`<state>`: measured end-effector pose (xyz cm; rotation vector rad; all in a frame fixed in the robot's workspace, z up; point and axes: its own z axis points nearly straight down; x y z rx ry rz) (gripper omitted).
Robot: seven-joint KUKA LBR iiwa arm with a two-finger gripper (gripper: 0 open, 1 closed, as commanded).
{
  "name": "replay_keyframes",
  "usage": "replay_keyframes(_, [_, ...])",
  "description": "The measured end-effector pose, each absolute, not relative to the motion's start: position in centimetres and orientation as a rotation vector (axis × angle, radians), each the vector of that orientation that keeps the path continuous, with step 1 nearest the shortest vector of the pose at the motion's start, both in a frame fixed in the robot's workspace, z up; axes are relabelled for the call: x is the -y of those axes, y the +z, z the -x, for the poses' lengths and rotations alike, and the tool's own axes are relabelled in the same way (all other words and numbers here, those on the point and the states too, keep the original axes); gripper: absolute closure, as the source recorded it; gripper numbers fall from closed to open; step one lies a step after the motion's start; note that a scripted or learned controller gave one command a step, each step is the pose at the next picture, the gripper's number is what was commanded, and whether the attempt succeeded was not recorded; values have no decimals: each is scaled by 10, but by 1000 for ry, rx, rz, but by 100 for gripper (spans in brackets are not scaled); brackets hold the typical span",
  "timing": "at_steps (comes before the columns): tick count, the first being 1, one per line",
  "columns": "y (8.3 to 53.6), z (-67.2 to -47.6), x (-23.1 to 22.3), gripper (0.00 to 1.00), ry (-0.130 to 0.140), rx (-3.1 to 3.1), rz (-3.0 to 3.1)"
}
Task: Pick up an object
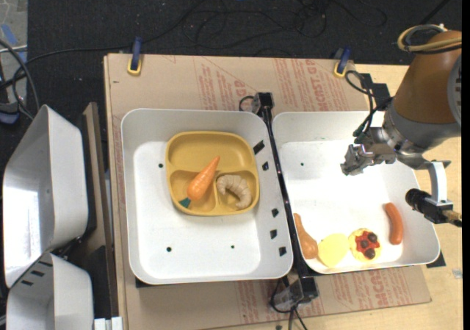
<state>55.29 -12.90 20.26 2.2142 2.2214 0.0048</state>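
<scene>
Dark floor strewn with black cables around a brown board bench (pixel 220 79), clamped at its far edge by two yellow clips (pixel 134 65). Two shallow white bins side by side on it, meeting at a black seam.

Nearest, along the front wall of the right bin (pixel 323 196) — a tan drumstick-shaped piece (pixel 304 239), a pale yellow disc (pixel 333 248) just beside it, and a small pizza-like round with red and dark toppings (pixel 365 243) touching the disc's right side. A little farther back and right, an orange-red sausage (pixel 395 223) lying roughly upright in the view, apart from the rest.

Farther back in the left bin (pixel 147 196), a yellow divided plate (pixel 209 146) — a toy carrot (pixel 203 178) slanting across its left compartment, a pale curled shrimp-like piece (pixel 236 189) in the right one.

Farther still, over the back part of the right bin, the gripper (pixel 355 161) at the end of the grey arm with its orange band (pixel 433 79), reaching in from the right. Well apart from every object on the bin's front wall, nothing between its fingers; whether set wide or narrow, cannot tell at this angle.
</scene>
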Motion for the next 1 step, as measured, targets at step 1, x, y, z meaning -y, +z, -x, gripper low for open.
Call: replay_keyframes(1, [217,-566,75,100,5,-2230,-2211])
